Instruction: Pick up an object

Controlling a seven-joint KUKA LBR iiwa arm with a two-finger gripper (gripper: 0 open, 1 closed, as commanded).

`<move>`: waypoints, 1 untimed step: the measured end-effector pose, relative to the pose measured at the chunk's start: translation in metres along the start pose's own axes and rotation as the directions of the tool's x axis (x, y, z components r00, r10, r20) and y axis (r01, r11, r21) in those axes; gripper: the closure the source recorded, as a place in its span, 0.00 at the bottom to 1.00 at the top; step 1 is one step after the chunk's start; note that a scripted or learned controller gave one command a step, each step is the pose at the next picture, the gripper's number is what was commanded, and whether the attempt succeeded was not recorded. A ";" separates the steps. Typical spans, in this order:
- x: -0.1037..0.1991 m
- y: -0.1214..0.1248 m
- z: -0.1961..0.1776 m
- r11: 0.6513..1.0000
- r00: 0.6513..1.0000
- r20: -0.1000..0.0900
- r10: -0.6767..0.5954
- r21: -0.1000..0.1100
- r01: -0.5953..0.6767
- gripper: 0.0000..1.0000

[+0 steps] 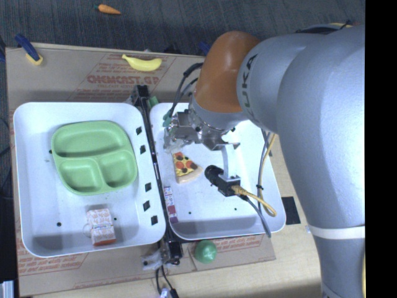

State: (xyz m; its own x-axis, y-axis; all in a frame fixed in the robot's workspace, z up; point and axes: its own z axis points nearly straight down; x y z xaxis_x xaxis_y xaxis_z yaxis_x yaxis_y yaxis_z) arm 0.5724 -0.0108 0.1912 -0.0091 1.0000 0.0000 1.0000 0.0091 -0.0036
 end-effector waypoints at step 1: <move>-0.001 0.000 0.000 1.000 1.000 0.001 0.002 -0.001 -0.002 0.00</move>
State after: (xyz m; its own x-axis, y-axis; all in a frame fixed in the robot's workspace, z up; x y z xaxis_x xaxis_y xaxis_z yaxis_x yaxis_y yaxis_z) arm 0.5725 -0.0120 0.1916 -0.0071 1.0000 -0.0009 1.0000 0.0071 -0.0027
